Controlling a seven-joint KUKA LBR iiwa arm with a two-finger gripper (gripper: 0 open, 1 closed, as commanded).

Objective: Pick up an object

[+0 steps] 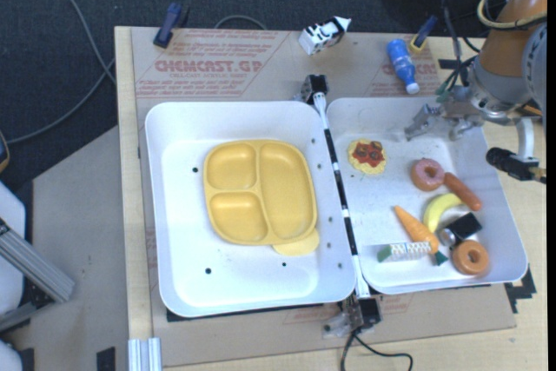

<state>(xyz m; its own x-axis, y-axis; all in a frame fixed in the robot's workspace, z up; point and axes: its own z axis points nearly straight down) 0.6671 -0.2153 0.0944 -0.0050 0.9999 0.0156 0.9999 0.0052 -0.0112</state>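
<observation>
The gripper (432, 119) hangs over the far edge of the right bin (512, 261), up and right of the small pizza toy (367, 155). Its fingers are too small and blurred to tell whether they are parted, and nothing shows between them. Right of the pizza lie a pink donut (426, 174) and a sausage (461, 190). Further from it, a banana (440, 209), a carrot (414, 227) and a brown donut (470, 257) crowd together, half covering a black block (461, 227)
</observation>
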